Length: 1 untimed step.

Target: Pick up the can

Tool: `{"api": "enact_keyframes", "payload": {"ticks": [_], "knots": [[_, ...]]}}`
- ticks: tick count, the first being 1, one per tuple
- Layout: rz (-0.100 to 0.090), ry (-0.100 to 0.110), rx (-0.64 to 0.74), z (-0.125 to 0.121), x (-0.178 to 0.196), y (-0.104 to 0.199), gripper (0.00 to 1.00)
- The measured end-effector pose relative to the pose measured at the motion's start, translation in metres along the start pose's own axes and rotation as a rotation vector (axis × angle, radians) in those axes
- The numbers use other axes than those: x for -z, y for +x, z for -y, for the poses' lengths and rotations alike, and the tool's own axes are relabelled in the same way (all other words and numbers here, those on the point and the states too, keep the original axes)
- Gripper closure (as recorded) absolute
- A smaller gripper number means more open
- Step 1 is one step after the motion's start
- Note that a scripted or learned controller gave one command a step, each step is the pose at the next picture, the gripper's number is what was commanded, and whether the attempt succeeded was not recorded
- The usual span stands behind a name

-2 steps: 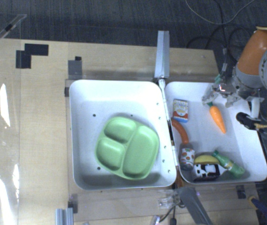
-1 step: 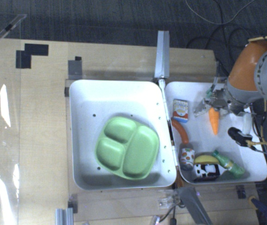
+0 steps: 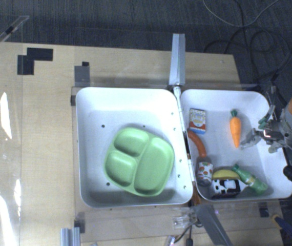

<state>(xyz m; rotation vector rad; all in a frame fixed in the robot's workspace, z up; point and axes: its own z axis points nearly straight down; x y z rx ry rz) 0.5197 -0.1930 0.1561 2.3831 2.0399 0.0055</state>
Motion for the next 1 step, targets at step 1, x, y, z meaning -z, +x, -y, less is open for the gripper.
{"api": "enact_keyframes", "payload": {"ticks": [1], "knots": [[0.0,0.0,-0.03,-0.0112,-0.0603,-0.0047,0.0]]}}
